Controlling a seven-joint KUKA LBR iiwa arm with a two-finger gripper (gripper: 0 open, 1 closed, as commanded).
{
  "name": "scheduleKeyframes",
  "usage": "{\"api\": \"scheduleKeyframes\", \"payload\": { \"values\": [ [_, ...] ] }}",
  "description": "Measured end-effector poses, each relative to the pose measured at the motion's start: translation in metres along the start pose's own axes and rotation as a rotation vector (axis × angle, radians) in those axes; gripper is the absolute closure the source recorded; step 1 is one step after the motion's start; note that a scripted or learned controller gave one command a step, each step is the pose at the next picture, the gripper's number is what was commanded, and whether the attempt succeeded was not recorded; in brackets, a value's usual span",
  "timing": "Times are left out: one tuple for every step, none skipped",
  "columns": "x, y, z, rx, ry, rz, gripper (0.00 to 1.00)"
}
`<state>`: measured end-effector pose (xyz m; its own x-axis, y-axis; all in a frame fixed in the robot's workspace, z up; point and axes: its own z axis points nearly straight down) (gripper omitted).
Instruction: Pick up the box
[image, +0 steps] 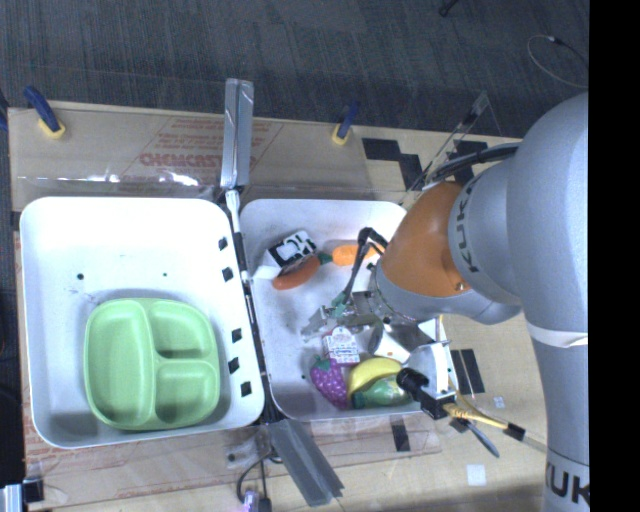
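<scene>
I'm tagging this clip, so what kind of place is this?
Probably a robotics lab test bench: a grey arm reaches over two white bins, one holding toy food like a banana, and clamps pin down a cardboard backing.

A robot lab is shown. A big grey robot arm (530, 230) is fixed over a surface (120, 140) covered with cardboard. Two white bins (40, 300) are set side by side, held by blue clamps (44, 112). Toy food (372, 375) is kept in one bin.

Small black-and-white box (292, 248) tilted, right bin's (300, 405) far-left corner
</scene>
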<state>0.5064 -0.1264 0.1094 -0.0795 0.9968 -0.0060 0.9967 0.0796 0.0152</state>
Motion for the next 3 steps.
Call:
{"api": "scheduleKeyframes", "payload": {
  "values": [
    [0.005,-0.022,0.010,-0.008,-0.003,-0.110,0.00],
    [0.019,0.078,0.011,-0.002,0.001,-0.023,0.00],
    [0.019,0.078,0.000,-0.001,0.000,-0.029,1.00]
  ]
}}
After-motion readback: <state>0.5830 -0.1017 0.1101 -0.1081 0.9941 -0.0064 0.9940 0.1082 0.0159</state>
